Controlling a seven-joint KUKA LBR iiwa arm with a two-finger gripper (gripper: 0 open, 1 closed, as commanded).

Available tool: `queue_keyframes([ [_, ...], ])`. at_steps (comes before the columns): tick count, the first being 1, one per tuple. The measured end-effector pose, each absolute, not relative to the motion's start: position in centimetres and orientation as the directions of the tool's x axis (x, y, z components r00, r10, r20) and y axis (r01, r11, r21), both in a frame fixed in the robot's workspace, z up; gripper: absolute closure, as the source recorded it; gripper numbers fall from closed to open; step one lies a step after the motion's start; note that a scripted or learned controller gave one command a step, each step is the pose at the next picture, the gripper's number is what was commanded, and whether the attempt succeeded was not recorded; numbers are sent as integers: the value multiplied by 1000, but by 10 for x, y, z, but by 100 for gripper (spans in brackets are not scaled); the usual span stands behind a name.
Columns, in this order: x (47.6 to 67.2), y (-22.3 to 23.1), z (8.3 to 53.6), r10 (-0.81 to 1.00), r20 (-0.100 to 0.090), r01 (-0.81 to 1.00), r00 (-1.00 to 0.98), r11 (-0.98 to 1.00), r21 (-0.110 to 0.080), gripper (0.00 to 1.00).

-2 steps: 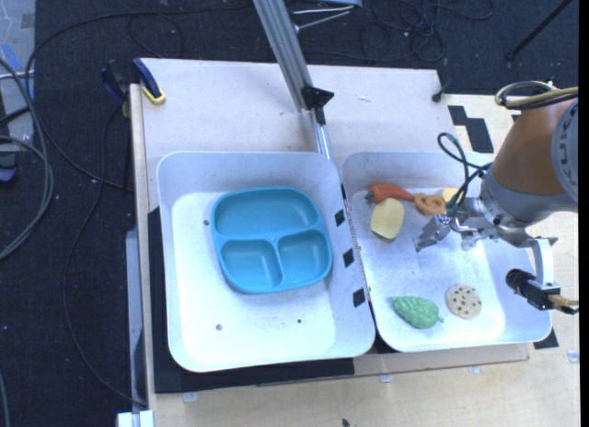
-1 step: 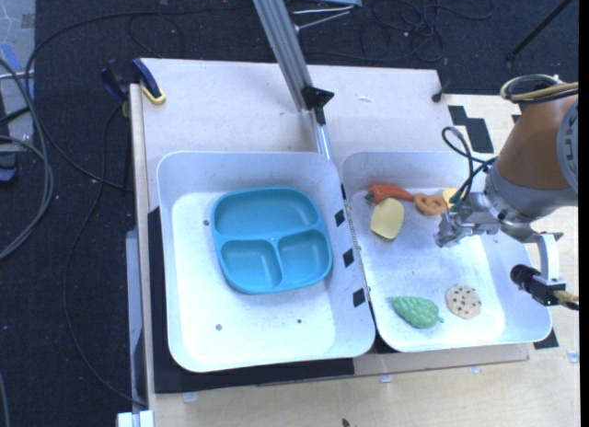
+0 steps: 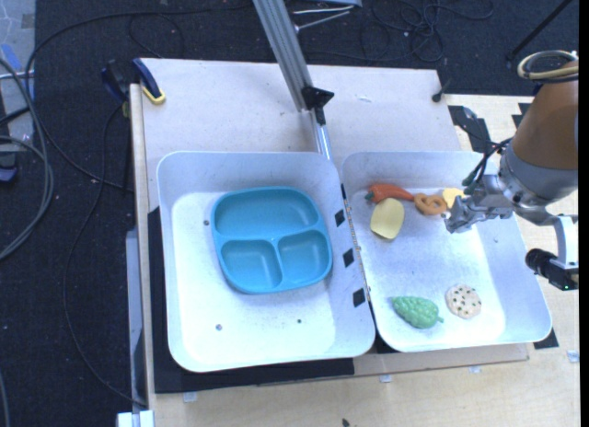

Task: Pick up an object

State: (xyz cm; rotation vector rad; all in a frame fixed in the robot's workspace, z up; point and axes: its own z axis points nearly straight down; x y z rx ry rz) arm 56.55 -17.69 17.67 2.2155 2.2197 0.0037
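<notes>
The likeliest thing to be picked is the small orange ring-shaped toy piece (image 3: pixel 428 203) lying near the back of the right shallow white bin (image 3: pixel 515 296), just beside the end effector (image 3: pixel 457 220), which hangs low over that corner; whether it is spread or closed cannot be told from this slanted view, and nothing can be seen held in it. The ring looks like light, stiff plastic, probably smooth and apt to skid on the bin floor, so a pinch across its rim from above seems safer than a push from the side. Touching or nearly touching it on one side is a slim orange-red carrot-like toy (image 3: pixel 388 192), and a small yellow piece (image 3: pixel 452 198) sits on its other side, so a closing grip could catch a neighbour. In front of the carrot lies a pale yellow rounded toy (image 3: pixel 387 220), likely also light and hard. Nearer the front of the same bin, well apart from these, lie a green leafy toy (image 3: pixel 416 311) and a round speckled cookie-like disc (image 3: pixel 463 301), flat and probably hard to get under. The left shallow white bin (image 3: pixel 184 324) holds a blue three-compartment plastic plate (image 3: pixel 272 237). Both bins rest on the pale desk (image 3: pixel 230 103).
</notes>
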Motion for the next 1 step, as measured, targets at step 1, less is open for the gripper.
queue_keyframes([
  [1,567,-177,225,1000,-2,1000,-2,2,6,100],
])
